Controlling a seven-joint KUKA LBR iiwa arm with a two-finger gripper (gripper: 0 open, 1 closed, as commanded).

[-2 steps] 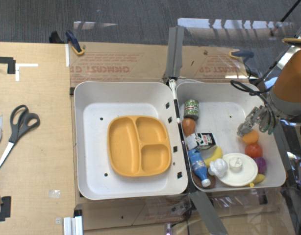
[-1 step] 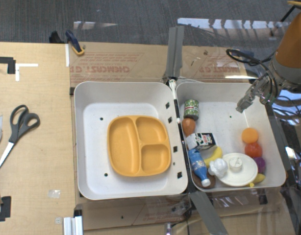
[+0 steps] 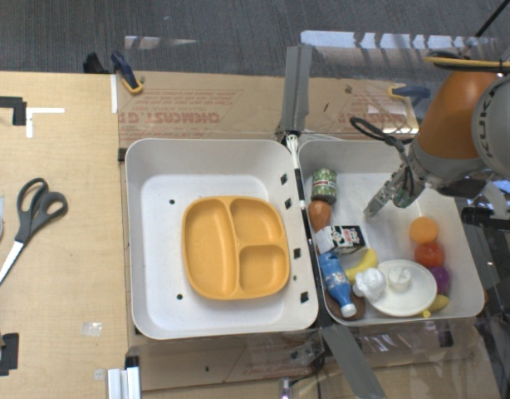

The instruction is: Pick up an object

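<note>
The right bin [image 3: 380,166] holds several small items. A green-labelled can [image 3: 324,184] stands at its left wall, above a brown egg-shaped piece [image 3: 320,214]. Below them lie a black-and-white box [image 3: 346,238], a blue bottle [image 3: 334,279] and a yellow banana [image 3: 365,261]. A white plate [image 3: 404,293] sits at the front. An orange ball [image 3: 424,229] and a red fruit [image 3: 429,253] lie on the right. My gripper [image 3: 372,211] hangs over the bin's bare middle, slanting down-left, between the can and the orange ball, with nothing seen in it.
The left bin [image 3: 155,181] contains a yellow divided plate [image 3: 236,246]. Scissors [image 3: 31,214] lie on the wooden bench at far left. A blue clamp [image 3: 126,71] sits at the cardboard's back edge. The grey arm with its orange band [image 3: 454,115] enters from the upper right.
</note>
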